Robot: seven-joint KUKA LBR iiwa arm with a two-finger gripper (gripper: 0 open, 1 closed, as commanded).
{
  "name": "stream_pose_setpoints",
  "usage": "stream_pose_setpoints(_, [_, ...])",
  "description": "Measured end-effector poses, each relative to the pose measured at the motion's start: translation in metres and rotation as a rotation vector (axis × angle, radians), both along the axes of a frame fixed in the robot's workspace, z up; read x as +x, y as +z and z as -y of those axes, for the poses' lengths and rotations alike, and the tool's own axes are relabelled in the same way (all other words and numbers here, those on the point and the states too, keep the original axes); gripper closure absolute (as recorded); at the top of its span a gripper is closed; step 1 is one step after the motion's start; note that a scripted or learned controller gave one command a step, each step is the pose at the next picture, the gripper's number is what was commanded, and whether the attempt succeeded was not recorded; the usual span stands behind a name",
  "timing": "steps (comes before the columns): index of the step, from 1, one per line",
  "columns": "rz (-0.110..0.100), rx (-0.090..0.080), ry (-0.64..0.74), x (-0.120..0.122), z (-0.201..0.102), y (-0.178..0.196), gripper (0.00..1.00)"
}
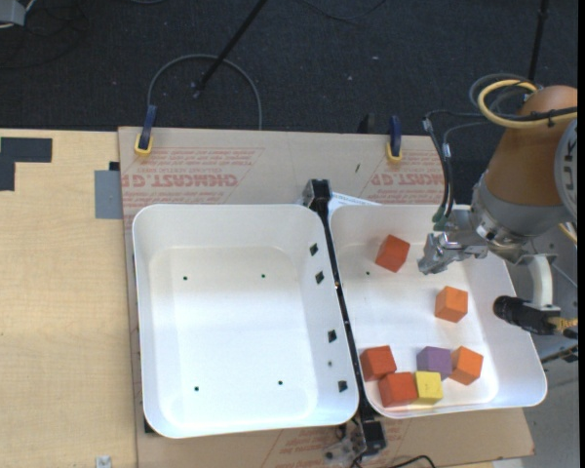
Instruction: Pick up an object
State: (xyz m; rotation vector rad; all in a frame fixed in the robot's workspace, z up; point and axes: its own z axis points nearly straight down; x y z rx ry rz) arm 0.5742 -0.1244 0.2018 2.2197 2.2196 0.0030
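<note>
Two white bins sit on the bench, and the gripper (pixel 435 258) hangs over the right bin (pixel 507 393), grip state unreadable, so this looks like approach, calling for descent onto the orange-red cube (pixel 392 253) just beside it.

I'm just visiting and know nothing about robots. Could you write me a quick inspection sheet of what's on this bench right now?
Surface: a bench with a cardboard sheet clamped at its far edge, bearing a left bin and a right bin side by side.
Job's things: seven blocks, all in the right bin: a red block and an orange block lying apart, and a cluster of blocks at the near edge, red, orange, purple and yellow.
Clutter: nothing seen.
Gripper: the gripper hangs over the right bin, between the red and orange blocks; nothing seen between its fingers.
Cables: cables run along the arm, others lie on the floor.
Surroundings: dark floor behind the bench.
</note>
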Motion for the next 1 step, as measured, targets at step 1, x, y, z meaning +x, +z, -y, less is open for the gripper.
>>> stream_pose_setpoints(1, [0.001, 0.000, 0.000, 0.0007, 0.0004, 0.0523, 1.00])
